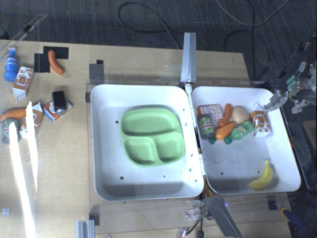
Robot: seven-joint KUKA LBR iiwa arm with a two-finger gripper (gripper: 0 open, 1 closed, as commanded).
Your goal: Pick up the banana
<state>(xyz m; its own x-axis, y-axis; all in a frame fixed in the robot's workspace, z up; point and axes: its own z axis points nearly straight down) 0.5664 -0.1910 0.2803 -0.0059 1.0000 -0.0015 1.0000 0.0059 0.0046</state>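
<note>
A yellow banana (262,176) lies near the front right corner of the right bin (237,175), its curve close to the bin wall. My gripper (277,99) hovers at the bin's far right edge, well behind the banana and apart from it, just right of a small orange and white carton (261,123). Nothing shows held in it.
A cluster sits at the back of the right bin: a patterned box (212,110), a can (206,127), two carrots (227,129), a tan ball (240,114), a green bottle (240,132). The left bin (106,177) holds a green divided tray (151,135). Loose items lie on the bench at left.
</note>
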